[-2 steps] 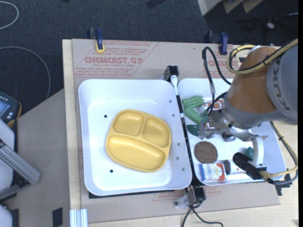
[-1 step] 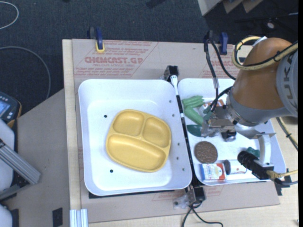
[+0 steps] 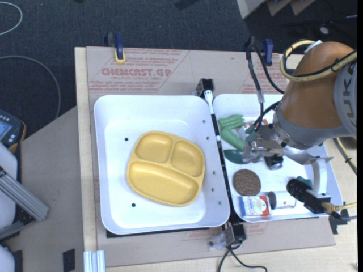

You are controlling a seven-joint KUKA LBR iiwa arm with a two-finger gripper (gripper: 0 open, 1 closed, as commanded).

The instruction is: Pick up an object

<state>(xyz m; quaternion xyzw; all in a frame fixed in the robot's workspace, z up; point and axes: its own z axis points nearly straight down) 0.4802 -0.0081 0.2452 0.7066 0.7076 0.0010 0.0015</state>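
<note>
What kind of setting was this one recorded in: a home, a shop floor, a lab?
Most likely a robotics lab's grasping test bench. Two shallow white bins sit clamped on a board, the left holding a yellow divided plate; the arm reaches over the right bin's small objects, and loose cables lie on dark carpet.

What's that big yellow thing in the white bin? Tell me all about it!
It's a yellow plate with rounded corners, and it looks like smooth plastic. It has three sunken sections: two smaller ones on its far side and one long one along its near side. It lies flat and right side up, turned at a slant, in the middle of the left white bin. It touches only the bin's floor.
</note>
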